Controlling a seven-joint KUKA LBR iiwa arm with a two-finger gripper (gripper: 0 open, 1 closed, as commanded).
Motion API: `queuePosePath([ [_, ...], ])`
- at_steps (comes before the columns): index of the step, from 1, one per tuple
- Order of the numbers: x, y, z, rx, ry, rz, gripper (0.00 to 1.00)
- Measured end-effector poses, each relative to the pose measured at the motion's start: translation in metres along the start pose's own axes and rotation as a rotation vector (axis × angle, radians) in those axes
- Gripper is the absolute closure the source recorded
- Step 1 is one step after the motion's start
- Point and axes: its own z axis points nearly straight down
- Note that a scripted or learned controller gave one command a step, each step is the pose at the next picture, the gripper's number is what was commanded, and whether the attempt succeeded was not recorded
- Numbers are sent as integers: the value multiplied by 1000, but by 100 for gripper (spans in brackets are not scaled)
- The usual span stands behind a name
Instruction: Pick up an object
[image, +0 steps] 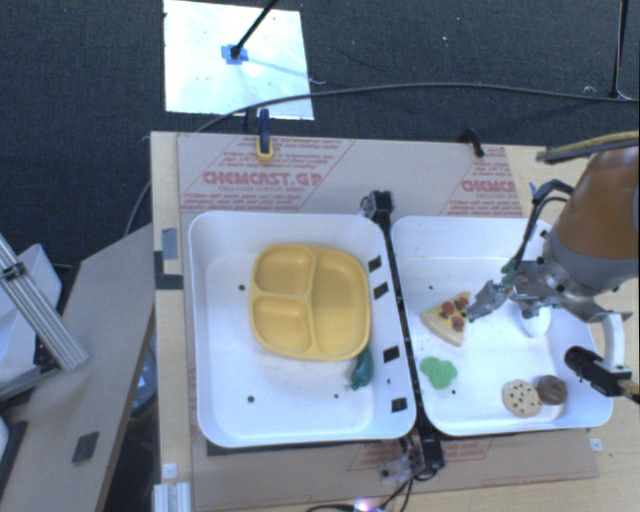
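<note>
Hovering jaws (487, 300) beside pizza slice (447, 320), right bin (450, 240)

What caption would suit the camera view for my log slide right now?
Arm's pincer hovers beside the pizza slice in the right bin; yellow divided plate sits in the left bin.

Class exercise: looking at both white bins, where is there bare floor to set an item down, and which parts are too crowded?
Left bin: bare floor left of and in front of the yellow divided plate, up to the green toy.

Right bin: bare along its far edge, above the pizza slice.

Crowded: the right bin's near half, with the gripper, green piece, cookie and brown piece.
</note>
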Motion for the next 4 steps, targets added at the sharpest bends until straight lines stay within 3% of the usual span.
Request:
queuePosePath([
  [1,0,3,-5,-11,-2,-3,0],
  [3,8,1,103,-8,-1,0,0],
  [4,8,3,90,-13,-2,1,100],
])
